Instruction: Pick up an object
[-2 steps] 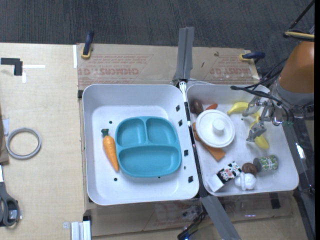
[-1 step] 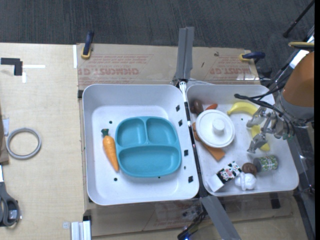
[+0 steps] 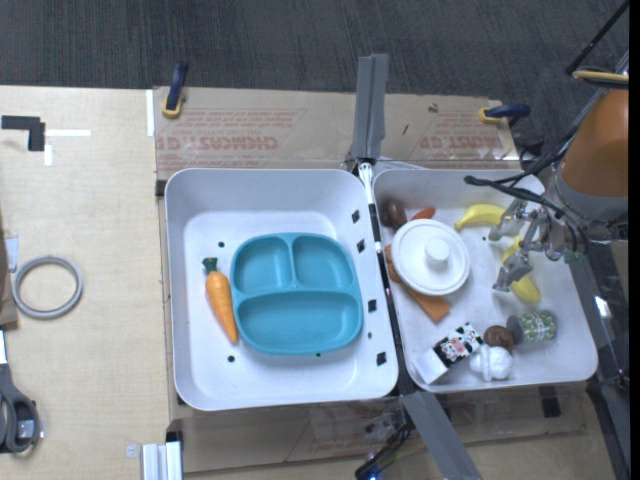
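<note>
My gripper (image 3: 514, 260) hangs low over the right bin (image 3: 570, 368), near its right side. A small yellow piece (image 3: 526, 289) lies just beneath and to the right of it; whether they touch is unclear. A banana (image 3: 479, 216) lies up-left of the gripper. A round white lid with a knob (image 3: 430, 256) sits to its left, on an orange piece (image 3: 432, 305). Along the bin's front lie a cow-patterned box (image 3: 455, 349), a white figure (image 3: 491, 364), a brown ball (image 3: 498, 336) and a green-lidded jar (image 3: 536, 325).
The left bin (image 3: 190, 368) holds a teal divided plate (image 3: 296, 293) and a carrot (image 3: 221, 302) beside it. A brown item (image 3: 395, 213) and a red one (image 3: 424, 211) lie at the right bin's back left. A grey tape ring (image 3: 44, 286) rests on the bench at left.
</note>
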{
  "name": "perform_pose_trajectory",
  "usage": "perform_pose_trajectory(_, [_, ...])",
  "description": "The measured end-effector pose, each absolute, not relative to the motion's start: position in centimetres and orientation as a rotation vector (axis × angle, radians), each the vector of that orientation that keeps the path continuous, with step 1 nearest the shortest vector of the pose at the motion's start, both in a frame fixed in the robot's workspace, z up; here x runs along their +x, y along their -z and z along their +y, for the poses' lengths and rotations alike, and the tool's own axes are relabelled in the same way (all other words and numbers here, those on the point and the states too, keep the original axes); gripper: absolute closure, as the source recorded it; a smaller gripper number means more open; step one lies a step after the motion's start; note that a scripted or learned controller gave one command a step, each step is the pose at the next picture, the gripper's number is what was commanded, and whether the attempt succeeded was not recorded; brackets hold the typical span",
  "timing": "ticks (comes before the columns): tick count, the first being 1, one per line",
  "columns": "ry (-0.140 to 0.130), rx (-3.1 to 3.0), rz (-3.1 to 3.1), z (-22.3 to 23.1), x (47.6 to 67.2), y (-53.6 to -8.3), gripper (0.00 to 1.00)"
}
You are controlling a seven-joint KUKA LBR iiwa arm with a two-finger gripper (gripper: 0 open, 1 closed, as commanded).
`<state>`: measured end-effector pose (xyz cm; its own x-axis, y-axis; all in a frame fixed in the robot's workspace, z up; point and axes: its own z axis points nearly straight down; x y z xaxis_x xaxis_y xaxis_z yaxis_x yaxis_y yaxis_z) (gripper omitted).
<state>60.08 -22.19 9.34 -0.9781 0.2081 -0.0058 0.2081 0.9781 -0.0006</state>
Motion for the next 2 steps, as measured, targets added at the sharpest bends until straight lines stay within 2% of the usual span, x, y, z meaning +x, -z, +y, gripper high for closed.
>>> perform_pose_trajectory(1, [0.005, 0.326, 3.113, -22.22, 60.25, -10.44, 1.0])
perform_pose_trajectory(2, [0.005, 0.326, 3.113, -22.21, 60.25, -10.44, 0.0])
